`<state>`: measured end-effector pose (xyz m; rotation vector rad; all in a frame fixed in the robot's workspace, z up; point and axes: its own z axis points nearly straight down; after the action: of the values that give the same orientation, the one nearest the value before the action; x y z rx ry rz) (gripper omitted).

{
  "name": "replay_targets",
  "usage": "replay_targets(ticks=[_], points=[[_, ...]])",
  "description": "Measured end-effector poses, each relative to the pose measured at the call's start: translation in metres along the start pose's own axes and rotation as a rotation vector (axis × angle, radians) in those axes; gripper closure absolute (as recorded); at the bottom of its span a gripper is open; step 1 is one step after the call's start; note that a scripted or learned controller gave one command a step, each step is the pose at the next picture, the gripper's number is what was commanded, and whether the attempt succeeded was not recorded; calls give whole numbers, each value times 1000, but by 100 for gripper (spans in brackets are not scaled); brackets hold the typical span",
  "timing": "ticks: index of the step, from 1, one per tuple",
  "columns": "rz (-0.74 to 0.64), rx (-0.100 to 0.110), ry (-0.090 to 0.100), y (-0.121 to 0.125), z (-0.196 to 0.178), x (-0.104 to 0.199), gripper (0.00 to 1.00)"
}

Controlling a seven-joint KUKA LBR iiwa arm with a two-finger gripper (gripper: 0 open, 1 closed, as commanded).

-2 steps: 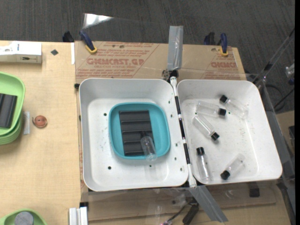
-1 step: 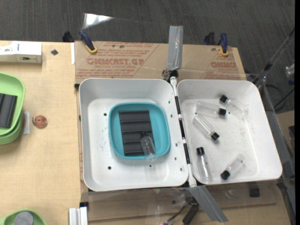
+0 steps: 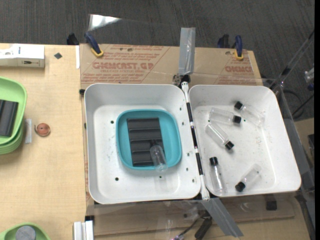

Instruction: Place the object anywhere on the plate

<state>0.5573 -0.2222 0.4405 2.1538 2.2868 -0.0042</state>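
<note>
Clear plastic vial (image 3: 158, 155) lies on the square teal plate's (image 3: 122, 129) ribbed black insert (image 3: 143, 134).

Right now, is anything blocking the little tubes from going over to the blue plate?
Between the vials in the right bin and the teal plate stand the two bins' raised rims. One vial already lies on the plate.

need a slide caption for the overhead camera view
Clear vial lying on the teal plate in the left bin; five black-capped vials scattered in the right bin.
</note>
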Motion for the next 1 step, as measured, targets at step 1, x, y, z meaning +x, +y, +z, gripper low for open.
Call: replay_targets(ticks=[1], points=[[0, 0, 0, 0, 0, 0, 0]])
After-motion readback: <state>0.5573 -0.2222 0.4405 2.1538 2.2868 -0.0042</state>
